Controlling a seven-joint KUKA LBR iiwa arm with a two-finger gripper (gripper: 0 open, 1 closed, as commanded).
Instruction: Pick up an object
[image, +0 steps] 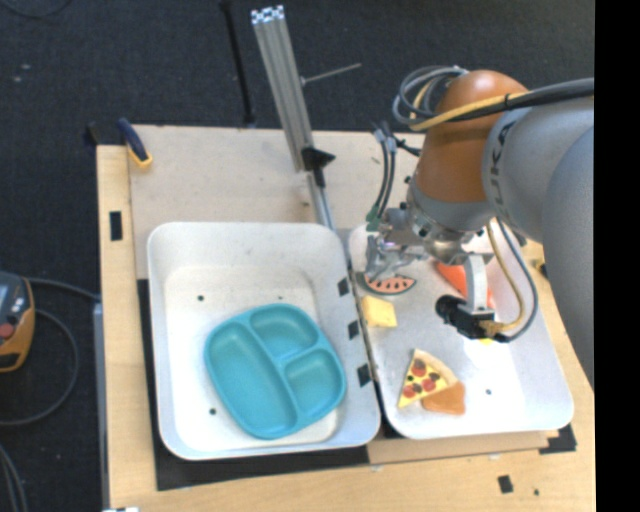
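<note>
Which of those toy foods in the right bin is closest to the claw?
The watermelon slice, right under the claw; the cheese and pizza slice lie farther away.

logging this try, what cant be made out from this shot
- Tool: fingers too small and cluttered in the camera view to tell open or shut.
- Orange object: mostly hidden by the wrist and cables.
- Watermelon slice: top edge covered by the tool.
- Right bin: far corner hidden by the arm.
</note>
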